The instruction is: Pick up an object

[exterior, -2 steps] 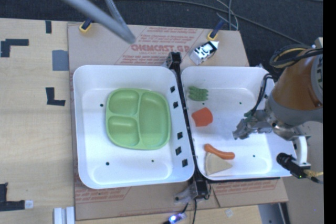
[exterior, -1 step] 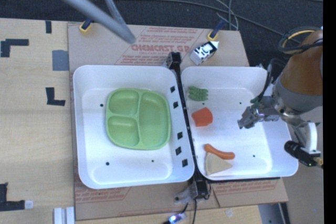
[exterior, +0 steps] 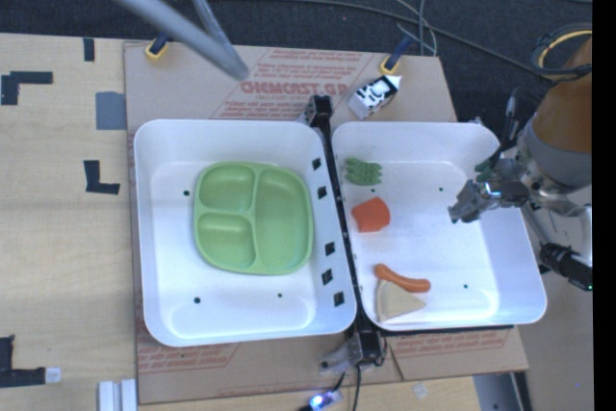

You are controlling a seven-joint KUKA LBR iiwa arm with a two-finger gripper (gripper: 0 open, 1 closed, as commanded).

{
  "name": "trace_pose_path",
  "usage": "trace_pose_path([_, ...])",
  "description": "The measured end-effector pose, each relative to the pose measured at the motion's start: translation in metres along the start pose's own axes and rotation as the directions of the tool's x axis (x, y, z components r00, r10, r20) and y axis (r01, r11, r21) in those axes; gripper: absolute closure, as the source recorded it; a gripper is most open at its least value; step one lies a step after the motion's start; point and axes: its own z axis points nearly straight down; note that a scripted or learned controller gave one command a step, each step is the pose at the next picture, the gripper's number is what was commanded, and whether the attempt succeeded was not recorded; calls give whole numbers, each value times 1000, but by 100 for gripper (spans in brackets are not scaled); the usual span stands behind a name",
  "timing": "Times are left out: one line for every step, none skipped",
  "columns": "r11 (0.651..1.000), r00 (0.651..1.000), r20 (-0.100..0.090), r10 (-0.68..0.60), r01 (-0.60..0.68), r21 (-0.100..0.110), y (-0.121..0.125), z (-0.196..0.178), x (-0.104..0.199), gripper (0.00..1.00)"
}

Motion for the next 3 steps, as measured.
trace_pose_path([1000,1000,-3,-6,6,4,32,-1,53,100])
trace_pose_path([1000,1000,-3,-6,6,4,60,-4,105,100])
trace_pose_path([1000,1000,-2,-4,4,7,79,15,154,100])
